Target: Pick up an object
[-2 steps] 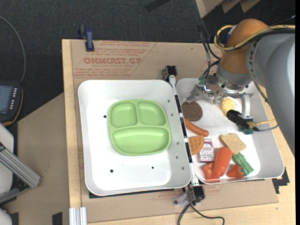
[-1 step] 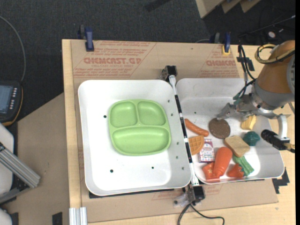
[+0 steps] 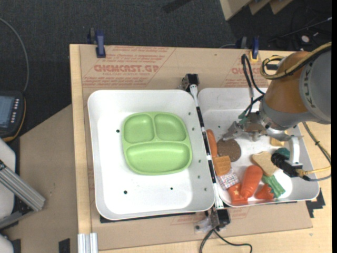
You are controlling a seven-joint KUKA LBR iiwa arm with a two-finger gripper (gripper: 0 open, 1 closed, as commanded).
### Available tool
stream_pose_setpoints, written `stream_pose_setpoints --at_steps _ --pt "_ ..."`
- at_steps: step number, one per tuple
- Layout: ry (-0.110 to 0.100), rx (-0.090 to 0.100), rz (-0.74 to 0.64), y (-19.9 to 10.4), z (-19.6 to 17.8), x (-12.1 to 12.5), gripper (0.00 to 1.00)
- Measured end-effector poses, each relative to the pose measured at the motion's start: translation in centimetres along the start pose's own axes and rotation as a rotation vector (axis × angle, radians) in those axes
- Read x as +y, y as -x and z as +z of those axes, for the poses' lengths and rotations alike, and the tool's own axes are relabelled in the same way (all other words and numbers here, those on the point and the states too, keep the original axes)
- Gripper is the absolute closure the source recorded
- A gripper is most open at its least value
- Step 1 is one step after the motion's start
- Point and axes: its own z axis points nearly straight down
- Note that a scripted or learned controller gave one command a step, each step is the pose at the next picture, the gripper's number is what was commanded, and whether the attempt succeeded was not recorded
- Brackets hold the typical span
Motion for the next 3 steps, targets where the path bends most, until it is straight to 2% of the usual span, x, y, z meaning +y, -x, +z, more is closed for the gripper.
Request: stream_pose_setpoints --at_steps 1,2,3 --pt "-0.001 -0.004 0.006 7.1 -2.9 2.9 0.0" --pt "-0.008 0.0 0.005 8.4 -7.1 -2.2 0.0" --pt "-0.003 -0.001 0.0 1.9 0.3 -7.4 0.0"
